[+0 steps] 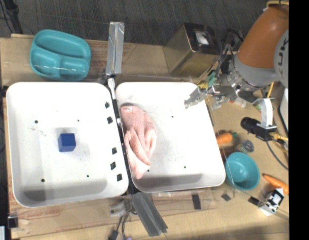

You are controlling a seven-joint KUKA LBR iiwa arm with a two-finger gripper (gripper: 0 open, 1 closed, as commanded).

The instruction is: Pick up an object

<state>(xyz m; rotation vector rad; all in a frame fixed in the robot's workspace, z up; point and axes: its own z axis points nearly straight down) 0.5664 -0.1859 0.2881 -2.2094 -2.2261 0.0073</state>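
I was at the approach, by my reckoning: nothing had been taken up, and my gripper (194,98) hung over the upper right corner of the right bin (194,169), carrying nothing that I could see. The fingers (191,102) pointed left and a little down into the bin; at this slant they ran together into one grey tip, so I could not tell whether they stood wide or narrow.

Two things lay within reach. A pink cloth (138,136) was heaped against the left wall of the right bin, well apart from my gripper. A blue cube (67,141) sat alone near the middle of the left bin (24,184), farther off.

The cloth seemed the nearer pick. The next move called for carrying the wrist left and toward the bin's front until I was over the heap, then coming down onto its thick middle; being soft, it might slip out of a shallow pinch.

My arm (262,39) came in from the right above the desk (234,129), orange band uppermost, wrist bent toward the bin.
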